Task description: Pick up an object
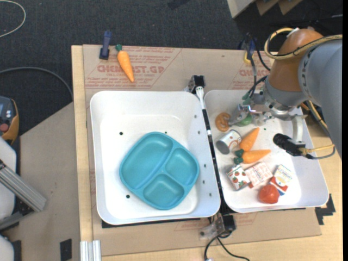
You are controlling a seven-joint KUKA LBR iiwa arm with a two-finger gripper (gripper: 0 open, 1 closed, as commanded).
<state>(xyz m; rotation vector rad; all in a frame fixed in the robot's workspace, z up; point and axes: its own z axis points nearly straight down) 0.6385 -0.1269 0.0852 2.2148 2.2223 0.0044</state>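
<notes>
Two bins: side by side on tabletop [81, 145], left bin [103, 107] at centre of frame, right bin [315, 189] at right.
Left bin contents: teal divided tray [159, 170], lying flat at lower middle.
Right bin contents: cluster of small items at left and lower part; brown round piece [223, 121] near upper left, small metal cup [228, 141] just below it, two toy carrots [254, 148] near centre, printed packets [255, 174] below those, red toy [268, 194] at lower edge.
Outside bins: one more carrot [125, 65] on cardboard, upper left of frame, beside blue clamp [104, 45].
Arm: grey with orange band, entering from upper right of frame, wrist bent down over upper part of right bin.
Gripper [247, 112]: low over right bin, just right of brown round piece, above upper carrot; spread or pressed together cannot be told, too small and cluttered; nothing visibly held.
Step in hand (judgement): approach and descent onto a target, no grasp yet.
Likely target (judgement): brown round piece or upper carrot, both near.
Next move calls for: centring over one item, clear of neighbours touching it, then closing and lifting straight up.
Risk (judgement): crowded items, likely nudge instead of grip.
</notes>
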